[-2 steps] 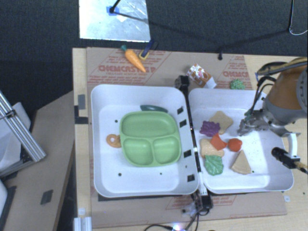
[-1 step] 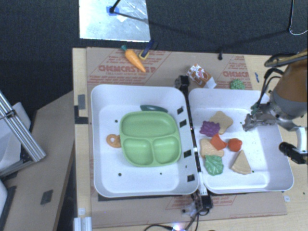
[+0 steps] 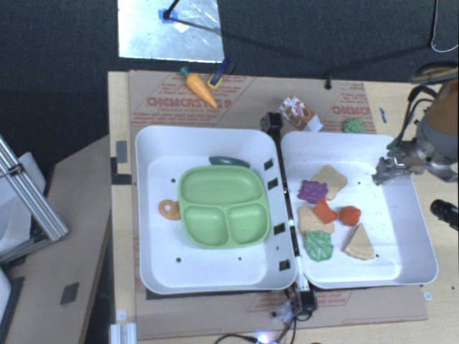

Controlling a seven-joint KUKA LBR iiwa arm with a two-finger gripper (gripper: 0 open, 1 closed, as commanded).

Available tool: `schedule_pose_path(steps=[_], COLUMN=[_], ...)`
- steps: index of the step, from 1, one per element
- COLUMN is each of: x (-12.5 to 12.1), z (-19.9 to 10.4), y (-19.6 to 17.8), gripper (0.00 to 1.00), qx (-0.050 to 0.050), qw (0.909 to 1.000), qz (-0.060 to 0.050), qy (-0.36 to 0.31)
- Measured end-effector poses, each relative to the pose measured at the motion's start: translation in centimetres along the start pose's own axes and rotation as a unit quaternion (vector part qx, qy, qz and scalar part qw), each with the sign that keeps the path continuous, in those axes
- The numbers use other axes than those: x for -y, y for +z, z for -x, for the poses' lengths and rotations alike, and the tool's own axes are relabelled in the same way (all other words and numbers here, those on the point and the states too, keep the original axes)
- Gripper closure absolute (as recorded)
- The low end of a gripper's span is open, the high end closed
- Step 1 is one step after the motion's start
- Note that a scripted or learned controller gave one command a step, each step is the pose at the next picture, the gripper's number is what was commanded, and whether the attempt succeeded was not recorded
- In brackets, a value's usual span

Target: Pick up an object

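- The grey arm's two-finger gripper hung over the upper right part of the right shallow white bin, near its far rim, with nothing seen between its fingers; how far apart they stood could not be told, as they were small and blurred.
- The toy food pieces lay grouped in the left half of that bin: a tan bread-shaped slice, a purple grape cluster, a small orange-red block, a round red tomato-like piece, a pale beige flat piece, a green leafy piece and a tan wedge.
- The grape cluster touched the bread slice, and the orange-red block overlapped the beige piece.
- Bare white floor lay between the gripper and the nearest pieces, and along the bin's right side.
- The left shallow white bin held a light green three-part plastic tray, with a small orange ring just beside its left edge.
- A dark green thing showed behind the tray's far rim, mostly hidden.
- On the bench beyond the bins lay an orange toy carrot, a patterned red-and-white packet and a small green lump.
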State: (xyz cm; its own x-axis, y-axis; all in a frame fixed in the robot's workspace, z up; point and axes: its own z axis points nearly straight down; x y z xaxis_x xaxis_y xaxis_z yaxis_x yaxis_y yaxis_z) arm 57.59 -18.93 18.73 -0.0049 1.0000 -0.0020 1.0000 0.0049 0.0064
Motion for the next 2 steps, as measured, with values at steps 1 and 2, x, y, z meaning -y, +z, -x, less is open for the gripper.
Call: schedule_pose_path(steps=[1,2], x=[-0.2,-1.8], z=[0.0,-4.9], y=[-4.0,-3.3], gripper=[1.00,1.00], qx=[0.000,-0.002], qw=[1.0000,1.0000], qz=[0.000,-0.002], qy=[0.000,-0.002])
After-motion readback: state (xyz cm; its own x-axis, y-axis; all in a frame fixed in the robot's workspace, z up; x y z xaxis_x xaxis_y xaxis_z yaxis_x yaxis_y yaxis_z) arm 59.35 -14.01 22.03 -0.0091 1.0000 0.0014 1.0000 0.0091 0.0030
